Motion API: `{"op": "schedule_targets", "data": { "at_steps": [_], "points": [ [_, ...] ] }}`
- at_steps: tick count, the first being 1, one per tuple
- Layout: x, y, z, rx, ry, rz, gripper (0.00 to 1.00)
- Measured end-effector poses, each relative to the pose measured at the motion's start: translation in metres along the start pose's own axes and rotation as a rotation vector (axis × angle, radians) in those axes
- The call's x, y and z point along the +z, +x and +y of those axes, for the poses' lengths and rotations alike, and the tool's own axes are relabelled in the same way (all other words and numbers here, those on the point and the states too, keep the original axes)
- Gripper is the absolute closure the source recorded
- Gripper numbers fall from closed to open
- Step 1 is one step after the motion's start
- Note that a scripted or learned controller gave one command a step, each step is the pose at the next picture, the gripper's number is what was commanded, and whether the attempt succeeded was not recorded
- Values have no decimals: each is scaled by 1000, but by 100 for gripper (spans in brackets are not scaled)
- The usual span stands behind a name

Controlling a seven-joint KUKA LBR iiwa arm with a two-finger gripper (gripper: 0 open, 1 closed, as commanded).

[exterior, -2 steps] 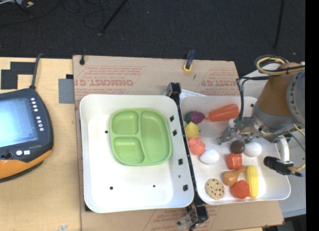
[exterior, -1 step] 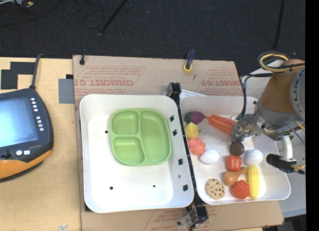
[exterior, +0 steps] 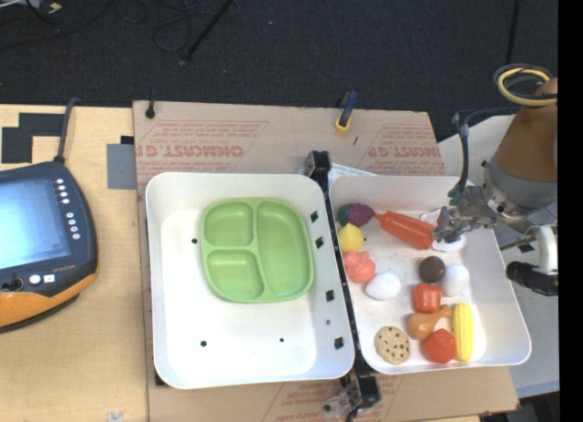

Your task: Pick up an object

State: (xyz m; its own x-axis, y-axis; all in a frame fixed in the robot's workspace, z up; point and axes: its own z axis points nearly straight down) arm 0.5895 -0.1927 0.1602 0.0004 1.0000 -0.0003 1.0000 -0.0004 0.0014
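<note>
Your claw [exterior: 448, 227] sits low over the far right corner of the right white bin [exterior: 510, 343], at the tip of the long orange plastic carrot [exterior: 406, 227]; you cannot tell whether it grips anything. Beyond the carrot's other end lies a purple plastic vegetable [exterior: 359, 214], with a yellow piece [exterior: 352, 238] and a pink one [exterior: 359, 268] just below. Nearer you see a dark brown ball [exterior: 432, 269], a red pepper-like piece [exterior: 426, 298], a yellow corn cob [exterior: 464, 330] and a round speckled cookie [exterior: 393, 344]. The left white bin [exterior: 182, 338] holds a green three-compartment plate [exterior: 257, 251].
</note>
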Motion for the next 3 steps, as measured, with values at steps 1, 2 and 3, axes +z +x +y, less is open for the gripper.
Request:
{"op": "schedule_targets", "data": {
  "at_steps": [1,2,3],
  "points": [
    [-54,-2,10,0,1,0,100],
    [-68,-3,10,-1,2,1,100],
    [-60,57,14,-4,5,3,100]
  ]
}}
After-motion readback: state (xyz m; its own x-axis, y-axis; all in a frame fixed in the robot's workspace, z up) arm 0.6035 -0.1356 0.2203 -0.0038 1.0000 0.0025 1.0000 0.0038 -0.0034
